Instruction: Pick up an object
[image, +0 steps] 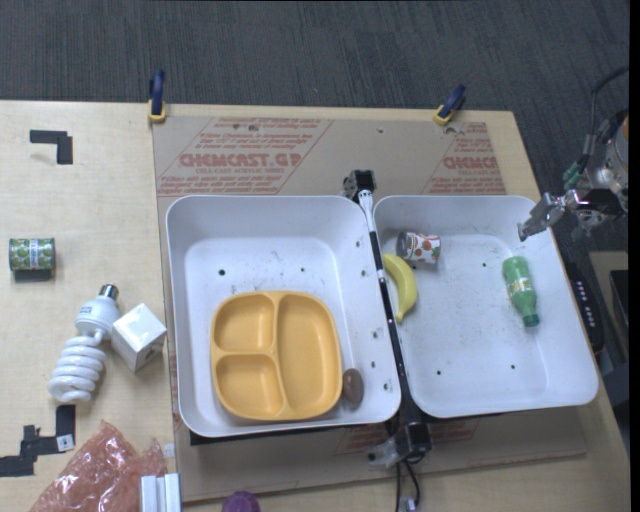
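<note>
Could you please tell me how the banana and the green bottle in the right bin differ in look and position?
The banana is yellow and curved; the green bottle is straight with a pale label. The banana lies against the bin's left wall, by the divider, while the bottle lies toward the right side, apart from the walls. The banana sits just below a small can; the bottle has nothing close beside it. Both lie flat, running roughly top to bottom, in the right bin.
</note>
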